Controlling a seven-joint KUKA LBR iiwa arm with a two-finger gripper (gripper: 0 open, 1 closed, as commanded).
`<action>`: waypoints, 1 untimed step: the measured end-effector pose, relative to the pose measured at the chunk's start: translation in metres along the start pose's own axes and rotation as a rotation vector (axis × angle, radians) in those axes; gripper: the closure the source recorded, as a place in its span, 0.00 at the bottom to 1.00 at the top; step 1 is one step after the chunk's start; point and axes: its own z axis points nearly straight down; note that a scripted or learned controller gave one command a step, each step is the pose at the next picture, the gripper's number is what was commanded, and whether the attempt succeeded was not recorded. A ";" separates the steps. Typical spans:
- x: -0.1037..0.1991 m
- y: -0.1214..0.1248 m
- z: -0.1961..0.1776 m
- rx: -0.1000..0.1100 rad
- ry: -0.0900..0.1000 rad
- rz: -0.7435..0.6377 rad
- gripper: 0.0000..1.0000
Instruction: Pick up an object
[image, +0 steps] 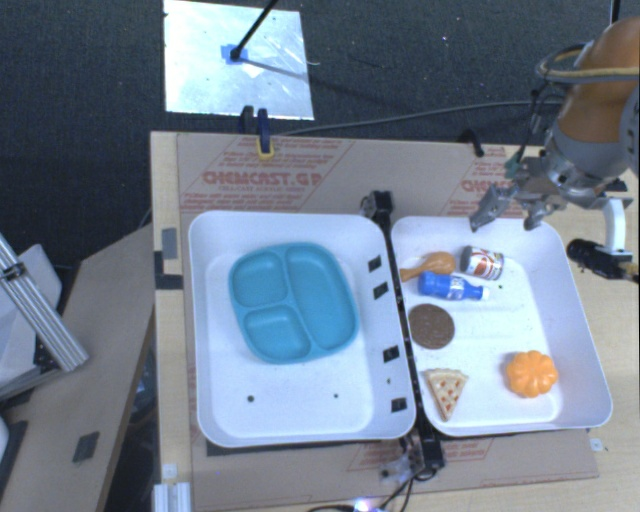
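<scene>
The gripper (512, 213) hangs above the far rim of the right bin (585, 330), its two grey fingers (487, 214) spread apart with nothing between them, at the end of the grey arm (600, 95) that reaches in from the right with its orange band uppermost. Just below the fingers, inside the bin, a small can (484, 263) with a red and white label lies on its side, and a tan drumstick (428, 266) lies just to its left. A blue bottle (451, 288) lies directly in front of the two, close to both. Nearer the camera, a round brown cookie (432, 326) sits beside the divide between the bins, and a pizza slice (445, 390) lies in the near corner, its tip pointing to the front rim. An orange pumpkin (530, 372) stands apart from them toward the bin's right side. The left bin (215, 400) holds a blue tray (293, 301) with three compartments, set at a slight angle. Both bins rest on a cardboard sheet (300, 165) printed with red lettering, which covers the bench.
</scene>
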 end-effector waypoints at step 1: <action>0.000 0.002 -0.007 -0.012 -0.002 -0.002 0.00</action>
